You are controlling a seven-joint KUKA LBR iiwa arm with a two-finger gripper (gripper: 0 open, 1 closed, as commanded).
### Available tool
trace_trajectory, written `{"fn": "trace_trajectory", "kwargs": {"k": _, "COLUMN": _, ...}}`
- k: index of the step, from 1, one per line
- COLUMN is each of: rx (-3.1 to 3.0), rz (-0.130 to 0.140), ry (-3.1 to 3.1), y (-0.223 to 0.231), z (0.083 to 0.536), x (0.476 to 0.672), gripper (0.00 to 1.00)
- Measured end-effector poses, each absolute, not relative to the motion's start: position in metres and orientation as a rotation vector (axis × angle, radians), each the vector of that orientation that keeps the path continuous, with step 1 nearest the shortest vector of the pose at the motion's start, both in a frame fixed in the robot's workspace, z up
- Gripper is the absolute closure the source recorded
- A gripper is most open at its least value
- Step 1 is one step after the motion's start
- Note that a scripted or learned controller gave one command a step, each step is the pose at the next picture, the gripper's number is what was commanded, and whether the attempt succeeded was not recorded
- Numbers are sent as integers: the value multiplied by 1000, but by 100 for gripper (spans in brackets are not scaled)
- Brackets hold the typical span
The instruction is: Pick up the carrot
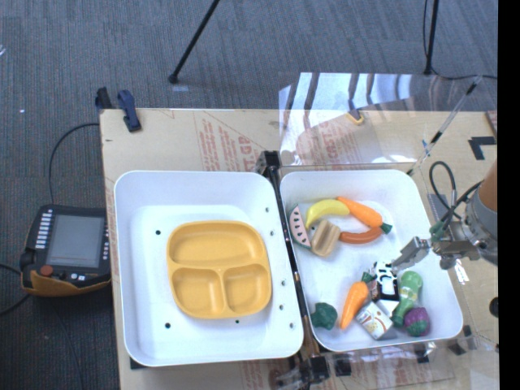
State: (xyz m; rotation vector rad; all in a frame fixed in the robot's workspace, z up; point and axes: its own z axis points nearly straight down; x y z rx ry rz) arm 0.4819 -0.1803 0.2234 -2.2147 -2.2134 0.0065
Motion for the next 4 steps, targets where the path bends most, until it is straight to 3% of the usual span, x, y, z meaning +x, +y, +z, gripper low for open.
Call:
{"fn": "trace_trajectory", "kwargs": {"k": 1, "rx": -2246, "rz": -1, "ry": -2194, "y": -140, "z": 98, "x": 477, "gripper": 0}}
{"fn": "trace_trajectory", "kwargs": {"k": 2, "rx": -2257, "rz": -3, "ry": -2176, "y": -142, "z": 108, "x": 476, "gripper": 100}}
{"fn": "trace_trajectory", "kwargs": {"k": 3, "rx": -2491, "rz": 3, "ry": -1905, "y": -82, "z": 141, "x": 535, "gripper": 100}}
{"fn": "trace_trajectory", "kwargs": {"k": 4, "rx": -2490, "rz": 5, "ry": -1905, "y": -82, "z": 141, "x": 534, "gripper": 0}}
